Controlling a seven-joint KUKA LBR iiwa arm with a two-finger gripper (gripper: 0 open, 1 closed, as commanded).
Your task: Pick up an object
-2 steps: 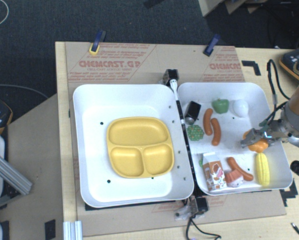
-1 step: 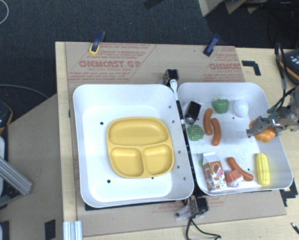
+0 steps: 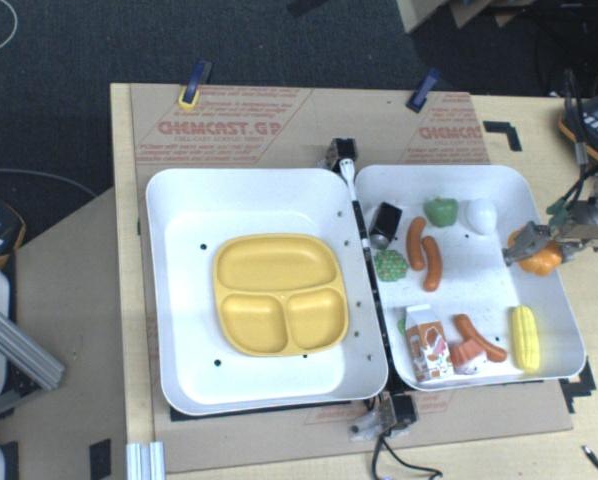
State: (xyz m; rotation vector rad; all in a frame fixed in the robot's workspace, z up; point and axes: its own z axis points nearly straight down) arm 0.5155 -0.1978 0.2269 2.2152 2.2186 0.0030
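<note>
My gripper reaches in low over the right rim of the right bin. An orange toy piece sits right at its tip, by the rim; whether it is gripped is unclear. Inside this bin lie two red sausages, a green pepper, a white egg, a green broccoli piece, a black block, a small carton, a red-orange toy and a yellow corn cob.
The left bin holds a yellow divided plate. Both bins rest on a cardboard sheet held by clamps at its far edge. Cables and gear crowd the right edge of the bench.
</note>
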